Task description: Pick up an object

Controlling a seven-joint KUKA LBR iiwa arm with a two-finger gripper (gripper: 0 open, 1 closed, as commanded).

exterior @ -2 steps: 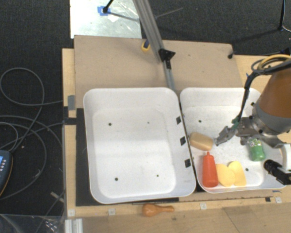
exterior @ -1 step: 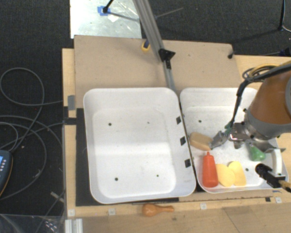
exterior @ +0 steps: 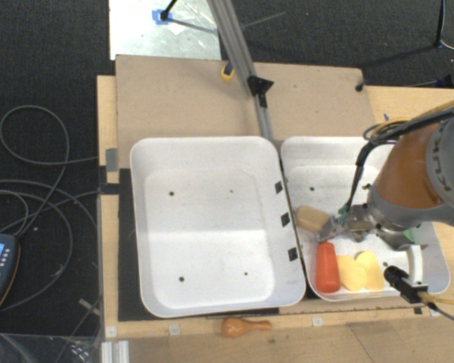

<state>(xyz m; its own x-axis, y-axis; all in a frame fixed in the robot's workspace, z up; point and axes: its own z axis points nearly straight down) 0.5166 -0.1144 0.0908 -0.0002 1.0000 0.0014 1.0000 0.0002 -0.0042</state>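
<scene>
On the bench I see the gripper (exterior: pixel 339 225) in the right bin (exterior: pixel 325 157), above the carrot (exterior: pixel 328 267); its state I cannot tell.

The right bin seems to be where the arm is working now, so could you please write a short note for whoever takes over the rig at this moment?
Tool: low in the right bin, beside the tan block; whether it is open or shut cannot be told, and nothing shows held in it.
Things: the tan block lies by the bin's left wall; an orange carrot and two yellow pieces lie along the near wall. A wooden piece lies on the bench in front of the left bin.
Done: the arm has reached into the right bin.
Left: grasp one thing and lift it.
</scene>
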